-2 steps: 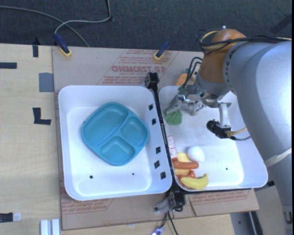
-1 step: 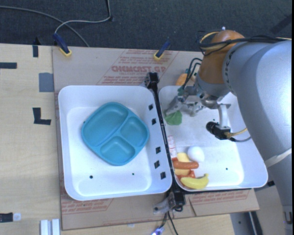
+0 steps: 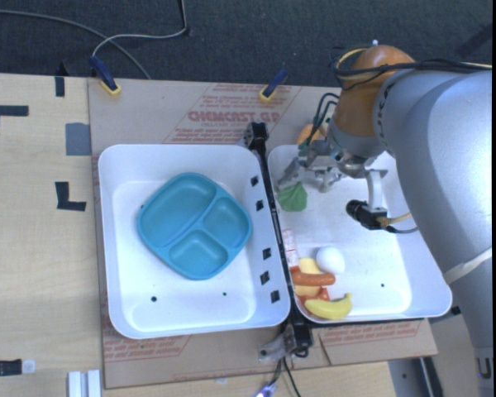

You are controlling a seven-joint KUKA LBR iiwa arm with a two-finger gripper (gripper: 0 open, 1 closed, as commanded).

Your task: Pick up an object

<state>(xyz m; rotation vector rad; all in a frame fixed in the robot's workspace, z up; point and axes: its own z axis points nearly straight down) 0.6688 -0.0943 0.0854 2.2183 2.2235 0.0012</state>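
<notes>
The gripper (image 3: 302, 172) hangs low over the far left part of the right bin (image 3: 413, 300), just beside the divider where the two bins meet, and a green object (image 3: 293, 198) lies directly at its tips; whether the tool is wide, narrow or actually closed on the green piece cannot be told from this slanted view, since the metal parts overlap the object and hide the gap. The main risk is a miss or a glancing grip: the green object sits hard against the left wall of its bin, so one side of the tool may come down on the rim or the wall instead of beside the object, pushing it away or pinning it flat. A soft, low item like this could also slip out on the lift if caught only by an edge. Nearer in the same bin, well apart from the tool, a white egg-like object (image 3: 330, 260), an orange sausage-like piece (image 3: 312, 279) and a yellow banana (image 3: 329, 308) cluster against the left wall; they seem safe from the tool, though the bulky grey arm (image 3: 446, 155) sweeps over that bin and its dangling cable (image 3: 370, 214) could snag. The left bin (image 3: 116, 222) holds a blue divided plate (image 3: 195, 225), which looks out of harm's way.
</notes>
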